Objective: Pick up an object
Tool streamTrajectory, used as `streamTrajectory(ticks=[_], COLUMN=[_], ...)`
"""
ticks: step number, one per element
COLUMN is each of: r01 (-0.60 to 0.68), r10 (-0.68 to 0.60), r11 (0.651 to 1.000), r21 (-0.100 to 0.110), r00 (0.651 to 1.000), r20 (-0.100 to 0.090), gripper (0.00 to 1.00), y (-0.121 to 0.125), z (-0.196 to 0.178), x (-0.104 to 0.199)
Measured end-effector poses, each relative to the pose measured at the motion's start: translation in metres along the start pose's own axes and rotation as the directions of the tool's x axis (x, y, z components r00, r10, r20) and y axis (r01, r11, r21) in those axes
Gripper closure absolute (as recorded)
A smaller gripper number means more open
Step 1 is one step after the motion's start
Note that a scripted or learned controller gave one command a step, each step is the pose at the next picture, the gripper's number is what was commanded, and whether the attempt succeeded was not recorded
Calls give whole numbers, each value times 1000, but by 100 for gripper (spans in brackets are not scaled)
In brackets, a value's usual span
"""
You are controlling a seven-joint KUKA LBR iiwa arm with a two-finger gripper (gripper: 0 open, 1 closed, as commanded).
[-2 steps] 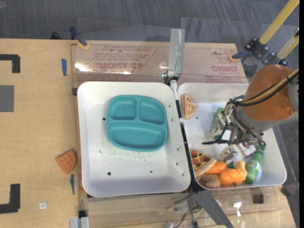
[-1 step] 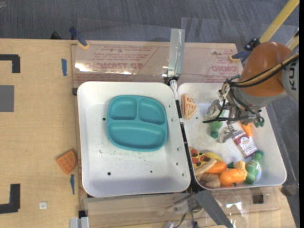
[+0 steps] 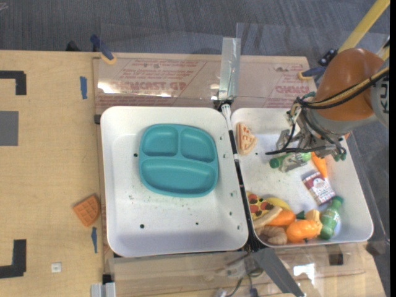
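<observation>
A bench seen from above at a slant holds two shallow white bins side by side; the left bin holds a teal divided plate lying flat near its middle, and every other place here is given relative to that plate; the right bin sits just to the plate's right, across the shared wall between the bins; the grey arm with its orange band reaches in from the right and hangs over the far part of the right bin; its gripper points down and toward the plate, low over the bin floor, with a green bottle lying at its tip; whether its fingers are spread or closed on anything cannot be told, as the wrist and cables hide them; a pizza slice toy lies just right of the plate, beside the dividing wall; a small carrot and a red-and-white packet lie farther right; a heap of toy food sits to the plate's lower right along the bin's near edge; a waffle toy lies on the wooden bench to the plate's lower left, outside the bins.
</observation>
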State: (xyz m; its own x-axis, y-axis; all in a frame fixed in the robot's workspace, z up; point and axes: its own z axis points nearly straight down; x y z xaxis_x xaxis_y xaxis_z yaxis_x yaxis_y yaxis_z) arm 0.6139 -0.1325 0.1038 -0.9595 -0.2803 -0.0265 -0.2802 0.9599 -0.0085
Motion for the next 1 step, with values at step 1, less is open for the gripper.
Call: streamTrajectory(ticks=[1], r01=[-58], r10=[58], r11=[998], r21=[1], r00=[998], r20=[-6], gripper=[100], y=[-17], z=[-161], x=[-49])
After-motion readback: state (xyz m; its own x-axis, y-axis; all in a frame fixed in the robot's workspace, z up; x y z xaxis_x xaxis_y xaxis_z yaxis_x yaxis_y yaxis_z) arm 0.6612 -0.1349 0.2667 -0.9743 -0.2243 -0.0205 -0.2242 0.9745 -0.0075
